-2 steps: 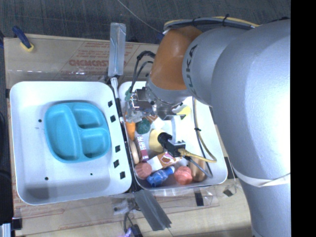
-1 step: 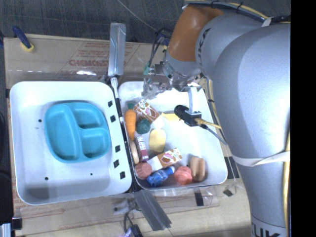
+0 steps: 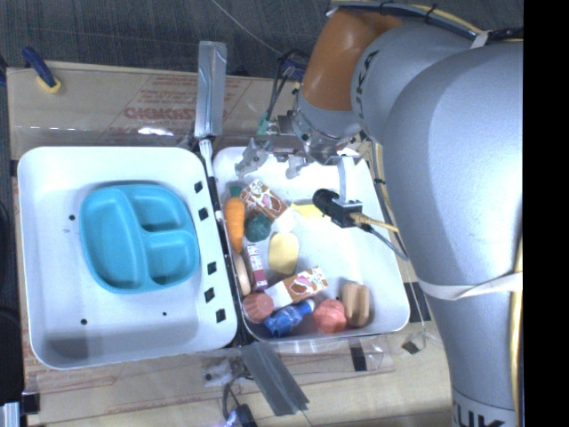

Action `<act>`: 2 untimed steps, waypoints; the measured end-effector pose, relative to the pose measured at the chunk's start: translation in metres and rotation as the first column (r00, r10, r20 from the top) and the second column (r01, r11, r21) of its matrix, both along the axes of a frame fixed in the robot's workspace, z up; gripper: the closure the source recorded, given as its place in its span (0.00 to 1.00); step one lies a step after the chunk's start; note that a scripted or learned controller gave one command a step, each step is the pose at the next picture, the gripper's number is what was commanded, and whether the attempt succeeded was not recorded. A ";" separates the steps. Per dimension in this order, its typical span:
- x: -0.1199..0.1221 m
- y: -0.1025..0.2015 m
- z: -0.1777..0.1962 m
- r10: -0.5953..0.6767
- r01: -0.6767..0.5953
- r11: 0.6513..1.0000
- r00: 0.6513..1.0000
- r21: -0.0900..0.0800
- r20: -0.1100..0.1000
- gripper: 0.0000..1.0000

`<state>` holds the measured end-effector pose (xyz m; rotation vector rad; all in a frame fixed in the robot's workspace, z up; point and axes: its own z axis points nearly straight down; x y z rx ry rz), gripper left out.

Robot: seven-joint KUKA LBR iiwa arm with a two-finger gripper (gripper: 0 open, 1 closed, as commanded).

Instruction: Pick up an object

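I've got the gripper (image 3: 289, 154) low over the far end of the right bin (image 3: 391, 278); can't tell its state from here. Nearest thing: patterned packet (image 3: 265, 199), just nearside, long axis slanting far-left to near-right. It's crowded by an orange carrot (image 3: 234, 222) w/ its length near-far, plus a yellow piece (image 3: 284, 253); blue tray (image 3: 142, 236) sits in the left bin (image 3: 44, 238).

White letters "UK" on the arm (image 3: 462, 238) base — red cardboard (image 3: 160, 105) print unreadable
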<state>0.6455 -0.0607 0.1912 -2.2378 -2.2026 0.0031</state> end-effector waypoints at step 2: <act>0.016 -0.030 -0.082 0.187 -0.187 0.982 0.982 -0.001 0.013 1.00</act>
